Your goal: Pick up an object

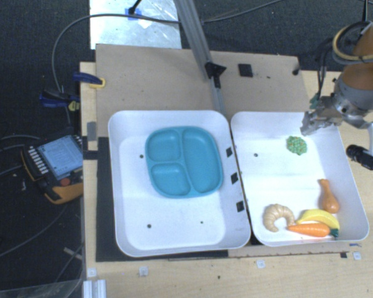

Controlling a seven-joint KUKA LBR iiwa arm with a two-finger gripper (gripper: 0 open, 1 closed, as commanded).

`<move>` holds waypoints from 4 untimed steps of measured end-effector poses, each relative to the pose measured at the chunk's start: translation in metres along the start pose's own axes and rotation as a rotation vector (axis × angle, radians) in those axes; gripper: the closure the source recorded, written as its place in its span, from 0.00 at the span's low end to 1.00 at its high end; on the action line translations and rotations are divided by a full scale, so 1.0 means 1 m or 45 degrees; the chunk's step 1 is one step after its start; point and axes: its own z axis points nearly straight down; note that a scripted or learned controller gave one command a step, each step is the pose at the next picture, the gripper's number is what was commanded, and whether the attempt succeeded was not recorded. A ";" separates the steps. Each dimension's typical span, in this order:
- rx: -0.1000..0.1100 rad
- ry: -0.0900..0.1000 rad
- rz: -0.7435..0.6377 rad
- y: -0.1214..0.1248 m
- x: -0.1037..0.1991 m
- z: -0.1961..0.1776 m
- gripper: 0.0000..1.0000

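In the camera view, your pincer hung over the right bin's far edge; you could not tell how it was set. The green broccoli piece lay just below-left of it, apart, likely the target. The croissant, banana, carrot and drumstick clustered well nearer the camera.

A tan bench carries two shallow white bins side by side. Taking the left bin as the mark, the right bin touches its right edge (black clips sit along the seam). Beyond the left bin's far edge, a small black block lies on the bare board, up and to the right.
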 end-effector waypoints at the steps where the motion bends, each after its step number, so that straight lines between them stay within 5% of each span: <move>1: 0.001 0.000 -0.001 0.002 0.000 -0.055 1.00; 4: 0.011 0.004 -0.004 -0.018 0.154 -0.066 1.00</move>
